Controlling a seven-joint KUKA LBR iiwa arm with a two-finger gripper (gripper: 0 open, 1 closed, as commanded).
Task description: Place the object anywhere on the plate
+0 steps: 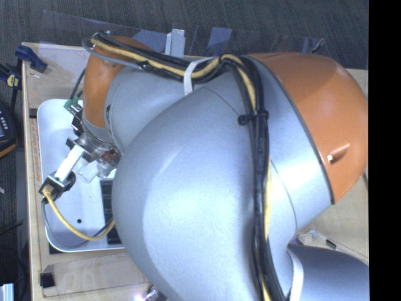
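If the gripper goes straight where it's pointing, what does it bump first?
Probably the floor of the white bin under the gripper. The arm hides much, so depth is unsure.

Pale wood surface [75,269] is visible as a strip down its left edge, across the near-left corner, and as a patch by the right edge; the middle is covered from view. White bin [49,115] sits directly on it, close to the left edge and roughly parallel with it. Blue clamp [28,56] is at the far-left corner, and a small black block [46,279] is at the near-left corner, apart from the bin.
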